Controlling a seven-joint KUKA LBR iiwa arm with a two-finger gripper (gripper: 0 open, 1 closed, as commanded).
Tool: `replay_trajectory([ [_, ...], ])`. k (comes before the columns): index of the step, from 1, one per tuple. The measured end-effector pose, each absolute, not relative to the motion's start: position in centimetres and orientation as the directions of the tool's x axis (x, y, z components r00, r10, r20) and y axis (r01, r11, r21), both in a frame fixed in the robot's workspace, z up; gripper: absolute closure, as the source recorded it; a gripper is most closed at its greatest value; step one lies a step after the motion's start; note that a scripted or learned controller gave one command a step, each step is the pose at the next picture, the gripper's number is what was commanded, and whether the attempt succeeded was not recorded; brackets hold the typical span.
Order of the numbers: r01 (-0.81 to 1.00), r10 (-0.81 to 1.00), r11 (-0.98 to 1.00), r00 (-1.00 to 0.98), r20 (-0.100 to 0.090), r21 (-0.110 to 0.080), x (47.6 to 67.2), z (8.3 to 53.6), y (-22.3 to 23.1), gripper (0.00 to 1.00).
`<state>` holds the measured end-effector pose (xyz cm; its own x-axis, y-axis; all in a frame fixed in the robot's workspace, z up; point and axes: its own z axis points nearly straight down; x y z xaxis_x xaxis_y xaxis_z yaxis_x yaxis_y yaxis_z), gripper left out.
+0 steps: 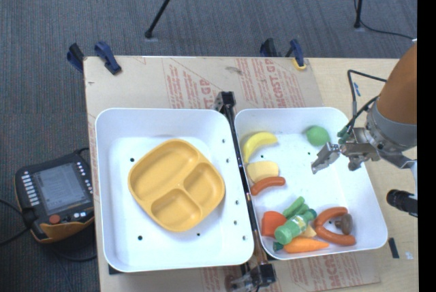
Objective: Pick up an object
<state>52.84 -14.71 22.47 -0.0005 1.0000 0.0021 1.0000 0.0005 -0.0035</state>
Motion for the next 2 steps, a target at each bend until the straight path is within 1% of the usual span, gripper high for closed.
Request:
replay_trajectory([
  [1,1.000,1.000,0.000,0.000,0.003,-0.007,53.8,12.0,-8.3,0.00],
  [2,1.000,1.000,0.003,-0.003,0.002,-0.001,60.8,18.8,-0.1,0.00],
])
